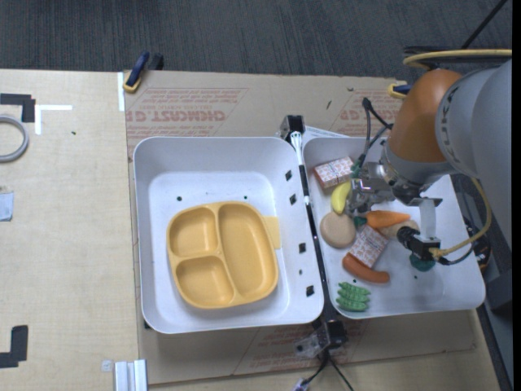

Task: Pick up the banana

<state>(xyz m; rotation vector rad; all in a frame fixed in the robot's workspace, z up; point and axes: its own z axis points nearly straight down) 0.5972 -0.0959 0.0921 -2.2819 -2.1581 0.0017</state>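
The banana is a small yellow piece lying in the right bin, near its left wall. My gripper hangs just to the banana's right, touching or almost touching it, with the grey arm and its orange band above and to the right. The wrist hides part of the banana's right side. The banana looks to be resting on the bin floor.
Around the banana lie a red-and-white box, a beige bun, an orange carrot, a second box, a red sausage and a green piece. The left bin holds a yellow divided plate.
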